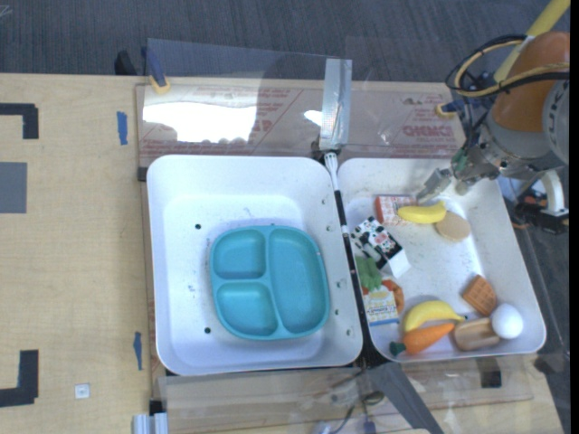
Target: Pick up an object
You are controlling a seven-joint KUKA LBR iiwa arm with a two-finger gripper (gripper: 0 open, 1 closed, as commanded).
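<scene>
Gripper point(432, 186) hangs at the 12 o'clock end of the right bin point(525, 269), its tip just above a yellow banana point(422, 213); whether it is wide or narrow I cannot tell, since the tip is small and blurred. Nothing shows between its tips. The banana's long axis runs from 9 to 3 o'clock. At its 3 o'clock lies a tan oval piece point(452, 229); at 9 o'clock a red packet point(386, 208), partly covered. The left bin point(172, 242) bears a teal 3-compartment tray point(269, 281).
</scene>
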